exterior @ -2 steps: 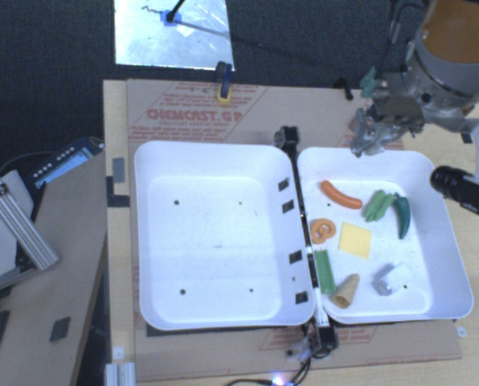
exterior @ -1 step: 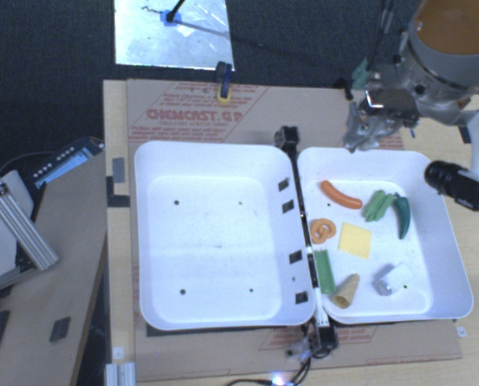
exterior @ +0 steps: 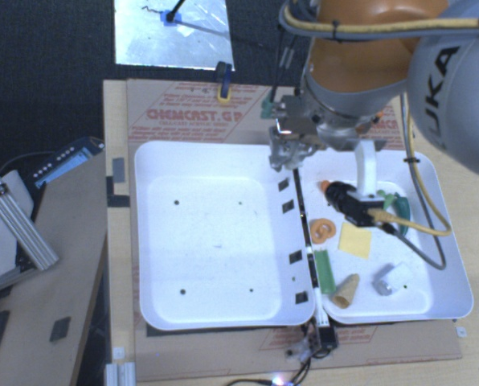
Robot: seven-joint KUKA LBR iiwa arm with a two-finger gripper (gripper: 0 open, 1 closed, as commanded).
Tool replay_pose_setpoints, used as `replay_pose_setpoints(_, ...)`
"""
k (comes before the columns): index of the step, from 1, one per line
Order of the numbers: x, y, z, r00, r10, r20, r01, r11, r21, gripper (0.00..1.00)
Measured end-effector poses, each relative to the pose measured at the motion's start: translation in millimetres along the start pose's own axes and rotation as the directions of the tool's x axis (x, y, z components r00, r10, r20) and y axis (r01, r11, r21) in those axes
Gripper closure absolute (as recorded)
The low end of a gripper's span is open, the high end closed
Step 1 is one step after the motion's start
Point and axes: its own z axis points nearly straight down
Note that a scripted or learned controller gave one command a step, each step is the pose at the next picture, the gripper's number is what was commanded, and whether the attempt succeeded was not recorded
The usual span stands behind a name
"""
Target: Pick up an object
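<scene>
Camera view shows "KUKA" in dark letters on the grey arm [exterior: 452, 71] and red print, seemingly "CHEMCAST GP", on the brown cardboard sheet [exterior: 193, 112] on the worktop. The tool [exterior: 292, 153] hangs over the rear of the ridge between the bins; whether it is wide or narrow I cannot tell. In the right white bin [exterior: 448, 292] lie a yellow square sponge [exterior: 355, 240], an orange ring [exterior: 322, 231], a green stick [exterior: 325, 270], a tan cone [exterior: 345, 289] and a grey block [exterior: 386, 279], loosely spaced.
</scene>
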Motion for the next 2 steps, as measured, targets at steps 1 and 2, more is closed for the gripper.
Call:
replay_pose_setpoints(1,62,-23,-37,1.000,-0.002,-0.004,0.002,1.000,-0.012,1.00)
replay_pose_setpoints(2,78,-57,-49,1.000,0.002,-0.003,-0.002,1.000,-0.011,1.00)
